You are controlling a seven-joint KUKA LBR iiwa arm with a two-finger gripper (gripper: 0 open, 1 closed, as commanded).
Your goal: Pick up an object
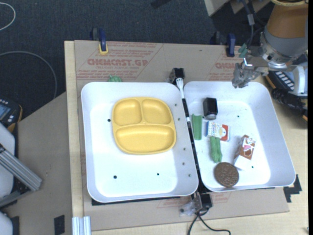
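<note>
Nearest the camera, at the front edge of the right bin (281, 131), lies a round brown disc (227, 174), and just behind it a small brown-and-white carton (246, 148) and a green pickle-shaped piece (215, 149). Further back in the same bin sit a small white packet with red and blue print (217, 130), a flat green stick (196, 127) near the dividing rim, and a black block (210, 107). The left bin (95, 131) carries a yellow divided plate (144, 125). The claw (241, 77) hangs over the far rim of the right bin, apart from every object; nothing sits in it, though whether it is spread or closed I cannot tell from this slant. As I judge it, the pick has not begun: no object is lifted, all rest in the bins, and the descent and grasp are left to do.
</note>
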